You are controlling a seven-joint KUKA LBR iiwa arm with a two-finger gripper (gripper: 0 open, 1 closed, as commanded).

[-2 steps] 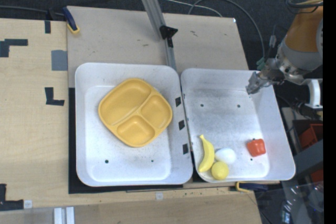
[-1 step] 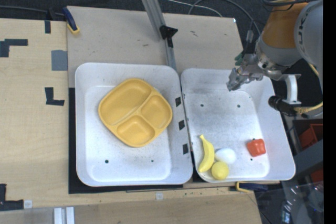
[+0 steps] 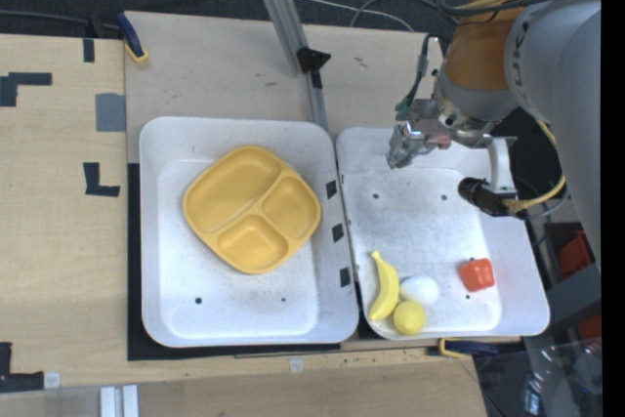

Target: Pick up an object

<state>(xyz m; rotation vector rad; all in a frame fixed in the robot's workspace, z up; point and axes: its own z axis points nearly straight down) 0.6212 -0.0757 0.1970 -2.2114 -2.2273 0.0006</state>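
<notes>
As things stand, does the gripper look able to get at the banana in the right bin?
Probably yes. The gripper hangs over the far end of that bin, and bare floor lies between it and the banana. The white ball crowds one side.

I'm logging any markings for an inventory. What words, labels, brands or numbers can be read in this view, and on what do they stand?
None can be read.
yellow divided plate: plain, no text.
banana, white ball, yellow ball, orange block: no markings visible.
white bins: dark specks, not writing.
tool: too blurred to show any label.
</notes>
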